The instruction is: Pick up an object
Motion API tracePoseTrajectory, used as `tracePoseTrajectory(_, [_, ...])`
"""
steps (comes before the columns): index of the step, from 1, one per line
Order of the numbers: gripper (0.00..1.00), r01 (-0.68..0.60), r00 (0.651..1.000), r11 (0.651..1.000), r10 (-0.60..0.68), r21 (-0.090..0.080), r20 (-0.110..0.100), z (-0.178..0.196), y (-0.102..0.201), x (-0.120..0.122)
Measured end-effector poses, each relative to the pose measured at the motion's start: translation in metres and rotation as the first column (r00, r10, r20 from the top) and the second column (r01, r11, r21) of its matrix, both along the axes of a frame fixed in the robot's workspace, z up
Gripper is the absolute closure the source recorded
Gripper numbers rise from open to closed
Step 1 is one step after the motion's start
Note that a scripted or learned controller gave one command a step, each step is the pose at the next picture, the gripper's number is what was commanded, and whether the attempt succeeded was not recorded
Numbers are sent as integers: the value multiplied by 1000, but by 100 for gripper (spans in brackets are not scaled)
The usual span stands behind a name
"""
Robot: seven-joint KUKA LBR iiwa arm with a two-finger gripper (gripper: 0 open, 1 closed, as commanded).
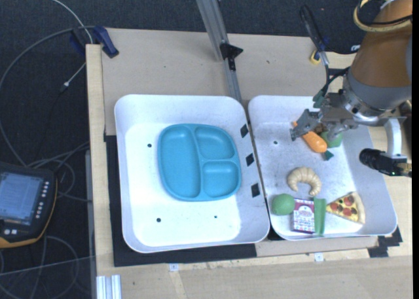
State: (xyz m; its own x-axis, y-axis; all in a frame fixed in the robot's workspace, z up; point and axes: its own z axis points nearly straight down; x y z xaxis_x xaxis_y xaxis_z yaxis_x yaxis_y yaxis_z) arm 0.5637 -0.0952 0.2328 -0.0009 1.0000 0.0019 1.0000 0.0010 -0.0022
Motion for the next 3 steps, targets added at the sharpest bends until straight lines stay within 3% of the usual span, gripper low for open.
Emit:
tracePoseTrajectory(1, [0, 0, 1000, 1000, 0, 0, 1, 0, 0, 0])
tracePoseTrajectory(3, [0, 1, 1000, 1000, -1, 1, -7, -108, 6, 4])
